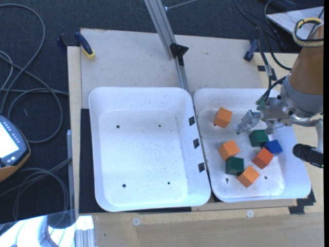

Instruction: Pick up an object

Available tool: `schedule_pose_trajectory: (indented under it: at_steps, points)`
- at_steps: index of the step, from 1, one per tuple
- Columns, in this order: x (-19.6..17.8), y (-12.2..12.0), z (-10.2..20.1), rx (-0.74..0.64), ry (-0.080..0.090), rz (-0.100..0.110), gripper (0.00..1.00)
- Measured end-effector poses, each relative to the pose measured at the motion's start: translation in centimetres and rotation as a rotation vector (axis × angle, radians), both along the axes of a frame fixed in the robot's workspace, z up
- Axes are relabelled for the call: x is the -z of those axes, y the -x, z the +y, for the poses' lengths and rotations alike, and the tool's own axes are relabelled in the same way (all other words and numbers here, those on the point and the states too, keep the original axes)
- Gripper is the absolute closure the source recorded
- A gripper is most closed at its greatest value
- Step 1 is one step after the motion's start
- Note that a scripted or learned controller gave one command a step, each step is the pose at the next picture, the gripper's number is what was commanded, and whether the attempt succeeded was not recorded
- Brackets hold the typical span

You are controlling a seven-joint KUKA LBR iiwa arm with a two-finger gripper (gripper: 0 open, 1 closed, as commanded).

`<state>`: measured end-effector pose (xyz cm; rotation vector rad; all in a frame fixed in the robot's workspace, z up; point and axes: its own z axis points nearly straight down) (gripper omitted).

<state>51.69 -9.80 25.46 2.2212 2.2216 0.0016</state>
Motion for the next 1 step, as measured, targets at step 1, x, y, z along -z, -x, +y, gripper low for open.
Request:
schedule_pose_trajectory:
  at_steps: [1]
  points:
    - [4.49, 0.79, -2.76, 0.004, -0.001, 0.007, 0.00]
